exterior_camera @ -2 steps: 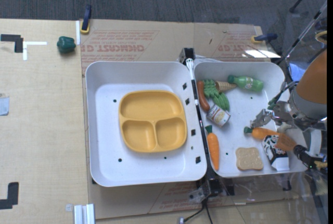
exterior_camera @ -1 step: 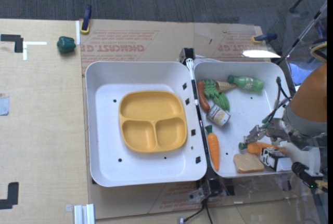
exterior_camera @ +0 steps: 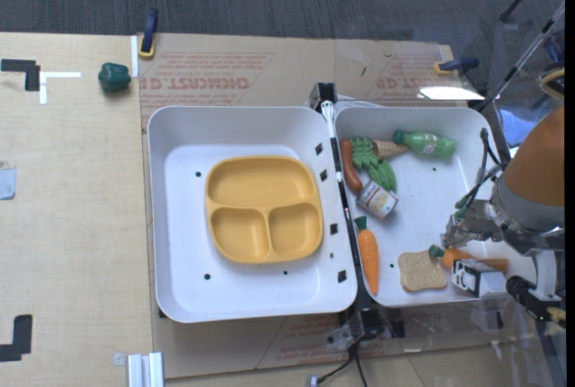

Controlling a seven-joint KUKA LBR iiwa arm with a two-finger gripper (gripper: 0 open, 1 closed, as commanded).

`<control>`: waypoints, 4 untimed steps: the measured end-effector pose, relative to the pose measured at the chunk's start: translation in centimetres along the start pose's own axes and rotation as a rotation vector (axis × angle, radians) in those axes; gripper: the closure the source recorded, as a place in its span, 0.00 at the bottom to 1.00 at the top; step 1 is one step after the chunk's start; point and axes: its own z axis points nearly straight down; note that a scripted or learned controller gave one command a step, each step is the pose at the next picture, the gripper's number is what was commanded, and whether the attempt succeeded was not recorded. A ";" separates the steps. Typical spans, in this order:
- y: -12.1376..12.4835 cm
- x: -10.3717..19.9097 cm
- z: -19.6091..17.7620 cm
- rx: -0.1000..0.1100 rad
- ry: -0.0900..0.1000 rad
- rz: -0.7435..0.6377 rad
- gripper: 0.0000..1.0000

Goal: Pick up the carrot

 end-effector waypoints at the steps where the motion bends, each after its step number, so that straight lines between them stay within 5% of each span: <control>1: 0.0 0.0 0.0 0.001 0.000 -0.001 0.00; 2: 0.3 0.1 -0.9 -0.003 0.001 0.001 1.00; 3: 0.2 0.1 -0.9 -0.003 0.001 0.001 0.00; 4: -0.1 -2.4 1.0 0.007 0.001 -0.172 0.00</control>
